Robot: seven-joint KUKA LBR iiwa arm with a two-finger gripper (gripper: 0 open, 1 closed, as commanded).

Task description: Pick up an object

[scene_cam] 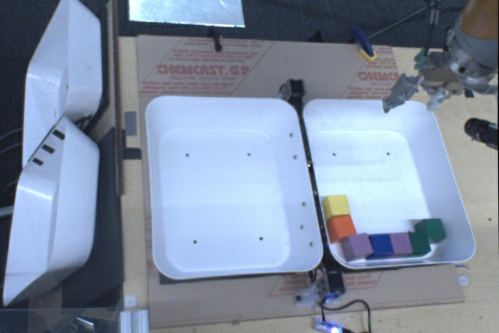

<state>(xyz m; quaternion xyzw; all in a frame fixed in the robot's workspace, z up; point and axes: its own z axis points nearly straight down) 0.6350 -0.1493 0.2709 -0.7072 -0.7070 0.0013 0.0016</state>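
- Above the far right corner of the right bin (444,160), the gripper (415,92) hangs at the end of the grey arm (477,35), which comes in from the right.
- Its two fingers (398,95) stand apart, one toward the left and one toward the right, with nothing between them.
- Well below the fingers, along the near edge of the same bin, a cluster of blocks lies close together.
- Nearest to the fingers in that cluster is a yellow block (336,206), touching an orange block (341,227) just beyond it.
- Farther still from the fingers runs a row: a purple block (356,246), a blue block (381,245) and a mauve block (401,243), side by side.
- Almost straight down from the fingers, at the near right corner, a green block (426,233) sits against the end of that row.
- Left of the fingers, across the central divider, lies the left bin (226,183).
- Both bins rest on a cardboard sheet (203,66) on the bench.
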